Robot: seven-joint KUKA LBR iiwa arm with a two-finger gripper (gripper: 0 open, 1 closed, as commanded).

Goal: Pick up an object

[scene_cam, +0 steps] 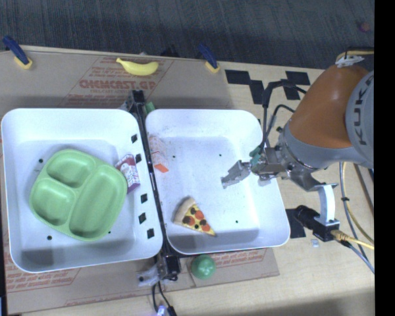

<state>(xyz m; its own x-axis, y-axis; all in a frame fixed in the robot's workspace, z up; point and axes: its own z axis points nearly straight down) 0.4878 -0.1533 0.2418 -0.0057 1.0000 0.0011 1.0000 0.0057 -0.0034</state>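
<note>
Bench surface: cardboard sheet point(105, 78) under two white bins, dark carpet beyond. Left bin point(20, 196) holds green divided plate point(78, 193) and small red-white packet point(128, 170) by its right wall. Right bin point(250, 232) holds pizza slice toy point(194, 217) near front edge, small orange piece point(160, 168) near left wall. Gripper point(235, 174) over right bin's right half, nothing between fingers; whether they stand apart or together cannot be told. Pizza slice lies near gripper, toward front-left, apart from it. Green ball point(202, 266) outside bins at front; yellow banana point(137, 65) behind bins.
</note>
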